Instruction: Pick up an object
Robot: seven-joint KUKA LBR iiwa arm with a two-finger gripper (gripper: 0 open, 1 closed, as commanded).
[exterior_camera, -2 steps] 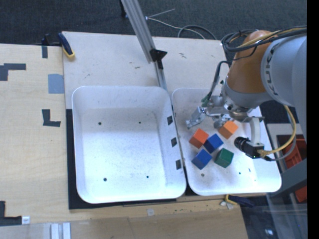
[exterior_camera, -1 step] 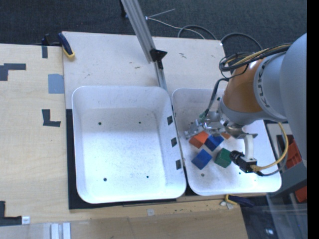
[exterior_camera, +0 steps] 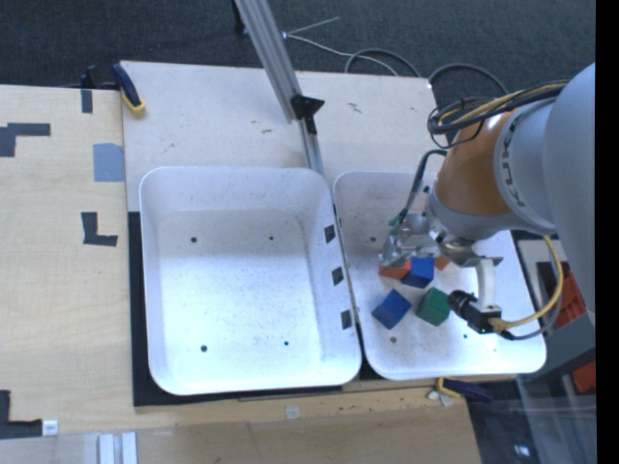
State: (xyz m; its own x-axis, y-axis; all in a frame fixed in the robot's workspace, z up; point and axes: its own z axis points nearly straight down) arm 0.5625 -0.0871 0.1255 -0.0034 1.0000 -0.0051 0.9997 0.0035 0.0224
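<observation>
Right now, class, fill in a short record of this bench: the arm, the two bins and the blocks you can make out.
arm: reaches in from the right, gripper low over the right bin
left bin: white, shallow
right bin contents: blue block, green block, second blue block, orange piece
block nearest gripper: second blue block and orange piece, just beneath it
held object: cannot tell

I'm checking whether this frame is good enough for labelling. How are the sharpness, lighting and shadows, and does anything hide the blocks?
Camera view: mildly soft all over, evenly lit, no strong glare; the white bins look bright but keep their speckle. Shadows are faint. The arm covers part of the right bin, and the gripper overlaps the orange block; the blue cube and green block stay distinguishable.
</observation>
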